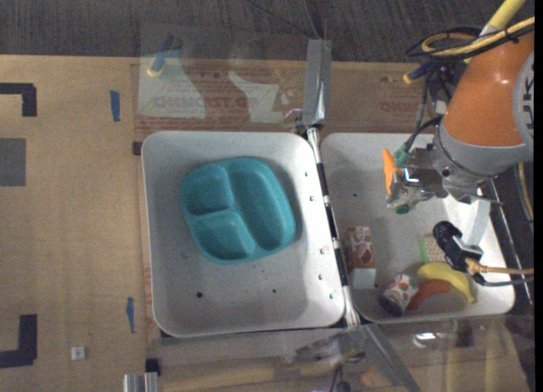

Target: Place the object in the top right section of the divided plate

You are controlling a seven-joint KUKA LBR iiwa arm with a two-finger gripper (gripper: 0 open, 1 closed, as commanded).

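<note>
At the lower right of the frame, the right bin (366, 170) holds a cluster along its near edge: a small can (397, 293), a red-orange piece (428, 294) just beside it, and a banana (447, 281) lying against that piece. A little higher, near the bin's left wall, a white block (363, 278) sits just below a small carton (360, 246).

In the left bin (170, 284), at mid-frame, the teal plate (240, 209) lies flat, turned at a slant. All three of its sections are bare.

Higher in the right bin, the gripper (401, 202) hangs over the bin's upper middle. An orange object (389, 170) stands on end at its upper left, touching it. Whether the gripper is open or closed, or truly has hold of the orange object, I cannot tell. The object is well apart from the plate.

The arm (484, 102) fills the upper right corner. Beyond the bins, a clear sheet (221, 85) lies on the bench (68, 238).
</note>
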